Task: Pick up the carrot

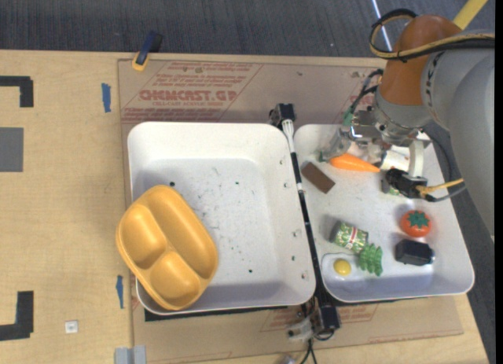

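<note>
Arm (464, 79): grey casing, smooth and rounded. Orange band (413, 60) above the wrist. Black and yellow cables (389, 28) loop beside the band. Gripper (376, 141): metallic, with dark parts.

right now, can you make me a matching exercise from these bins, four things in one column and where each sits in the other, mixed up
Things:
1. orange carrot
2. yellow three-part plastic tray
3. red tomato
4. flat brown block

Places:
A. left bin, near-left corner
B. right bin, far end, by the gripper
C. right bin, near its right wall
D. right bin, next to the divider between the bins

Pairs: 1-B, 2-A, 3-C, 4-D
</note>
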{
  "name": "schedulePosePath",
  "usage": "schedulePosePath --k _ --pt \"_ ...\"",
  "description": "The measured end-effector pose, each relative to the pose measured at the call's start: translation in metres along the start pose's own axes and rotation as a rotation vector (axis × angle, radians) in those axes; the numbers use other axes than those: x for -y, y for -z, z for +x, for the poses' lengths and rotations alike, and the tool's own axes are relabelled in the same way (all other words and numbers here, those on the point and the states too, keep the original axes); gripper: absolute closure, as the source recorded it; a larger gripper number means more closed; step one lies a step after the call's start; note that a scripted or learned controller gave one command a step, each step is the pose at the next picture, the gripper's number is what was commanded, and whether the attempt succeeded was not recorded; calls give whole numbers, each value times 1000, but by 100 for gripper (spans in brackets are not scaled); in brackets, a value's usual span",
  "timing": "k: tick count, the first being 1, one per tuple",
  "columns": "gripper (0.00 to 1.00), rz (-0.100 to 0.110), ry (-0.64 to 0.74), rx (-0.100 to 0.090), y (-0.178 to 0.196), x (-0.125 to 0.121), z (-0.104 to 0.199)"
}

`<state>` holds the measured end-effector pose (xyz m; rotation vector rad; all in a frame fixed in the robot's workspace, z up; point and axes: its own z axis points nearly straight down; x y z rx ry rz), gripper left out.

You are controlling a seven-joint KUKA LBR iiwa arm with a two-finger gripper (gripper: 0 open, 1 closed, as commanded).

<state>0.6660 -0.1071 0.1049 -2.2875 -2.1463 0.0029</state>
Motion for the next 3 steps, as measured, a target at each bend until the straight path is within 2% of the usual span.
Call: schedulePosePath --k 1,2,3 --pt "0 -4 36 2 -20 41 -3" --pt "100 -8 34 1 -9 40 -2" --pt "100 -6 -142 2 144 53 50"
